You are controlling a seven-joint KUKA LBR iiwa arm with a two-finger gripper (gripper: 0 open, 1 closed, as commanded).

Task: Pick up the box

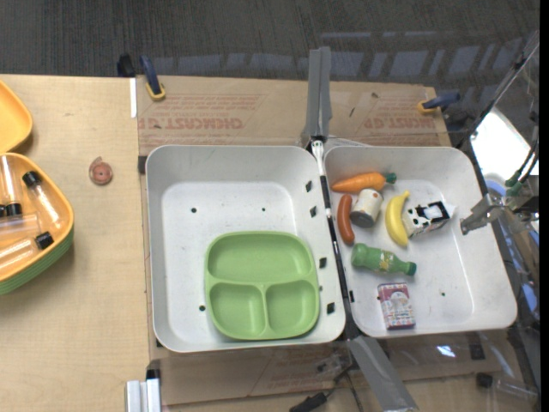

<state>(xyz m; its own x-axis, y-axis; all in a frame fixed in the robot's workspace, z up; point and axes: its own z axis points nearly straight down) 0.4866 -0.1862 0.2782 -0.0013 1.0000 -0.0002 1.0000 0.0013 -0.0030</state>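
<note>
The box point(395, 305) is small, pink and white, and lies flat near the front edge of the right bin point(480, 312). Just behind it a green bottle point(383, 260) lies on its side. Nothing covers the box, and there is bare bin floor to its right.
Further back in the right bin lie a carrot point(360, 181), a red sausage point(345, 217), a white cup point(367, 206), a banana point(396, 217) and a black-and-white toy point(426, 216). The left bin point(171, 230) holds a green divided plate point(263, 284). Yellow trays point(26, 230) sit at the far left.
</note>
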